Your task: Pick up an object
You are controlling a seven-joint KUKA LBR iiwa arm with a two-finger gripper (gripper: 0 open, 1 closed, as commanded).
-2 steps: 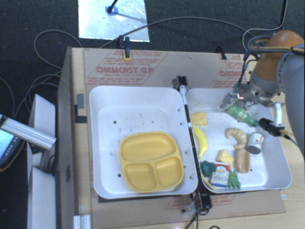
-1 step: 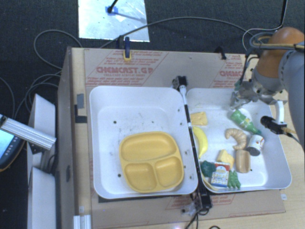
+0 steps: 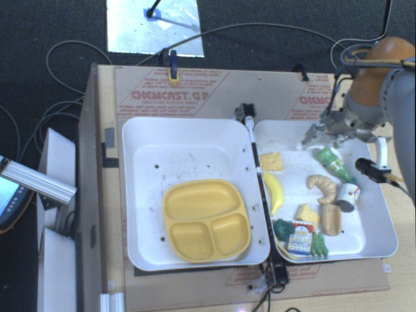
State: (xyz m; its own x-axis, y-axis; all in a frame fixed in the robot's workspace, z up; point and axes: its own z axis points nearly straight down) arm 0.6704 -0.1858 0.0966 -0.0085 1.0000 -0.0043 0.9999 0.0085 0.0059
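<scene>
My gripper [image 3: 316, 134] hangs over the far part of the right bin [image 3: 383, 239], below the grey arm with its orange band [image 3: 390, 49]. It is just above and left of a green bottle [image 3: 333, 162] and has nothing visibly in it. Further objects in this bin are a croissant [image 3: 322, 184], a banana [image 3: 274, 191], a yellow cheese block [image 3: 271, 161], a small can [image 3: 348, 197], a brown bread piece [image 3: 331, 219], a yellow wedge [image 3: 307, 214], a small carton [image 3: 299, 238] and green vegetable toys [image 3: 284, 229].
The left bin [image 3: 140, 174] holds a yellow divided tray [image 3: 207, 220]. A black clamp [image 3: 246, 114] sits where the two bins meet at the back. Cables run across the dark floor behind the bench, and a black part of the arm [image 3: 369, 169] overhangs the right bin's edge.
</scene>
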